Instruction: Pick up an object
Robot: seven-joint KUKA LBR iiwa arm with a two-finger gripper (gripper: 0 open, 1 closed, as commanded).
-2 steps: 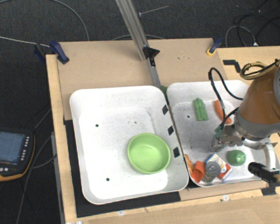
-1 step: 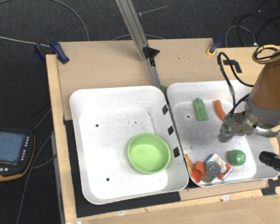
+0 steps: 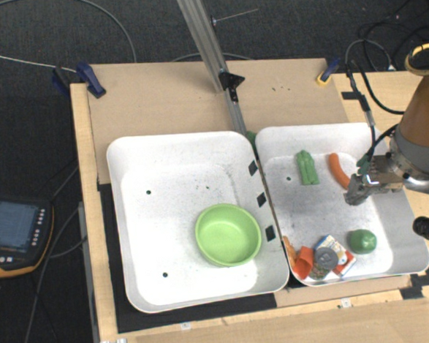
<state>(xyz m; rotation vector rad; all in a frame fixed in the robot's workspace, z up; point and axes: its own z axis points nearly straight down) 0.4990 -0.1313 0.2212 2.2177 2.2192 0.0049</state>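
Orange carrot (image 3: 337,169) lay in right bin (image 3: 397,264), beside our tool (image 3: 357,192); tool's state we couldn't tell.

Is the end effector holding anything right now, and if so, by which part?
Cannot be told. The end effector sits over the right bin, beside the orange carrot-like piece, and nothing is visibly gripped.

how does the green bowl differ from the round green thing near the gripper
The green bowl is pale lime, wide and hollow; the round green thing is darker, far smaller and solid-looking. The bowl sits in the left bin; the round thing lies in the right bin, below the gripper. Both are green and rounded.
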